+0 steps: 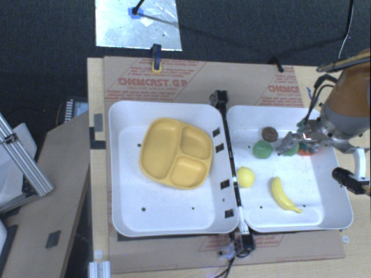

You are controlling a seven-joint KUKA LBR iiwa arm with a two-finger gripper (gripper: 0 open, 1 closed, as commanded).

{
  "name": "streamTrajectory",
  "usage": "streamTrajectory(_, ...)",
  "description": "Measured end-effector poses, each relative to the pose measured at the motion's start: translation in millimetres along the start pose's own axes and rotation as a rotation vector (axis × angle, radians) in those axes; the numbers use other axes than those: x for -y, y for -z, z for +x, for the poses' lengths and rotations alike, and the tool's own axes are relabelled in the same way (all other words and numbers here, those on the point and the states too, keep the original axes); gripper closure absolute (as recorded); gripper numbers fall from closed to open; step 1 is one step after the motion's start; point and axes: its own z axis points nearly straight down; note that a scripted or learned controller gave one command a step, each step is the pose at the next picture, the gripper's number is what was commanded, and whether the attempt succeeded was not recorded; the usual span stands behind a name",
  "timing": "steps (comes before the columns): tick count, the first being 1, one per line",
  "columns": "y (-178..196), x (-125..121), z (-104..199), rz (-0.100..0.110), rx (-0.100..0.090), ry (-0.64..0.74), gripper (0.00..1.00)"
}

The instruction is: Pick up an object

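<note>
Banana (284, 194), long axis upper-left to lower-right

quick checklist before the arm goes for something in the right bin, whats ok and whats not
1. Gripper over the right bin, where the objects lie: ok.
2. Object already between the fingers: cannot tell; the fingertips are too small and blurred to read.
3. Nearest target free to take: not ok; the green ball, brown ball and an orange-red object crowd together at the gripper.
4. Easier targets available: ok; the banana and yellow lemon each lie apart from the rest.
5. Left bin needed: not ok as a source; it holds a yellow divided plate.
</note>
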Motion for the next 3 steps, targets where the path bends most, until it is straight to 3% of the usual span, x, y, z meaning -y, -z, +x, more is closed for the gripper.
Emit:
streamTrajectory(2, -91, 0, -1, 0.0, 0.0, -0.001, 0.0)
streamTrajectory(3, -77, -2, -2, -0.006, 0.002, -0.001, 1.0)
